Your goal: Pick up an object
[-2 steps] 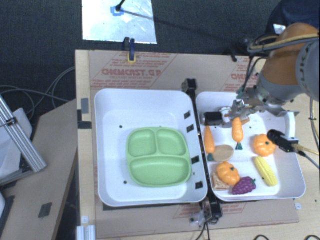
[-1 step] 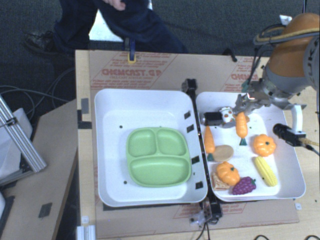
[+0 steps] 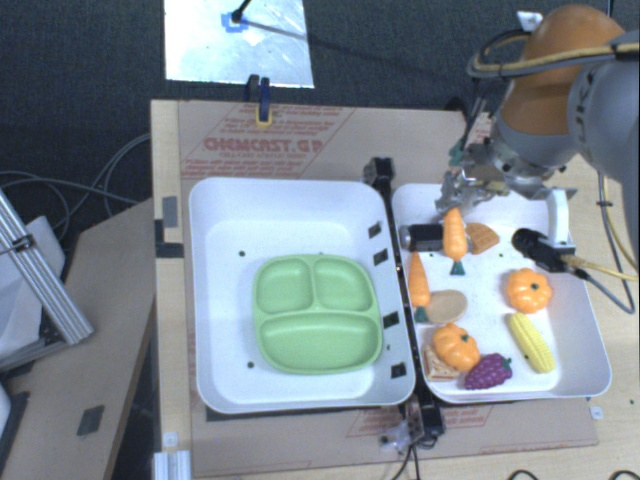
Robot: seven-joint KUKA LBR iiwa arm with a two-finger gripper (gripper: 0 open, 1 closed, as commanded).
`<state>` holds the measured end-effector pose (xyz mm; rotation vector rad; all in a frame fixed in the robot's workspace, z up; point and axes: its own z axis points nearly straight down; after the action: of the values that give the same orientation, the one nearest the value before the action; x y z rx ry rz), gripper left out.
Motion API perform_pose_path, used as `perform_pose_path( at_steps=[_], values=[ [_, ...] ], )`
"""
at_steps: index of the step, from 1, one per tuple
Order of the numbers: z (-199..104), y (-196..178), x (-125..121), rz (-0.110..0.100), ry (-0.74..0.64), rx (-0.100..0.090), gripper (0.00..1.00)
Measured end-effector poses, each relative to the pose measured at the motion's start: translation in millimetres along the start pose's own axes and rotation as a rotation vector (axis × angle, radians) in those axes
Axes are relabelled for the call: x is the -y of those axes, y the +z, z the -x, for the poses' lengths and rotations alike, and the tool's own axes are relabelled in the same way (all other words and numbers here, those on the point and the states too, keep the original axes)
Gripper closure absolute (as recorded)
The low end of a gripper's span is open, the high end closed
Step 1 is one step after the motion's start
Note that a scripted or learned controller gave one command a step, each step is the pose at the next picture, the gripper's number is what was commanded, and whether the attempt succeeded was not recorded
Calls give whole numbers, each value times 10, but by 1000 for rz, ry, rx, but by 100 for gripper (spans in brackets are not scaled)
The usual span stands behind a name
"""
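I see the tool [image 3: 457, 190] at the far edge of the right bin [image 3: 590, 353], its tips directly above the upright carrot [image 3: 455, 234]. The carrot's top seems to touch them; I cannot tell how wide they are spread or whether they grip it.

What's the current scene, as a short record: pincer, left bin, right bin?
pincer: over the right bin's back left part, just above a carrot; a grasp cannot be confirmed
left bin: holds a green divided plate
right bin: carrot, second carrot, two small pumpkins, corn cob, purple grapes
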<state>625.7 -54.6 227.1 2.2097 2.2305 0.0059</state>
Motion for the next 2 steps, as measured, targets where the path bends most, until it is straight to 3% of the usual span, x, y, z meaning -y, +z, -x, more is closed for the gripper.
perform_pose_path(
  at_steps=[1, 2],
  values=[
    [-506, -5, -284, 0, -1, -1, 100],
    [-957, 85, -375, -1, 0, 0, 100]
  ],
)
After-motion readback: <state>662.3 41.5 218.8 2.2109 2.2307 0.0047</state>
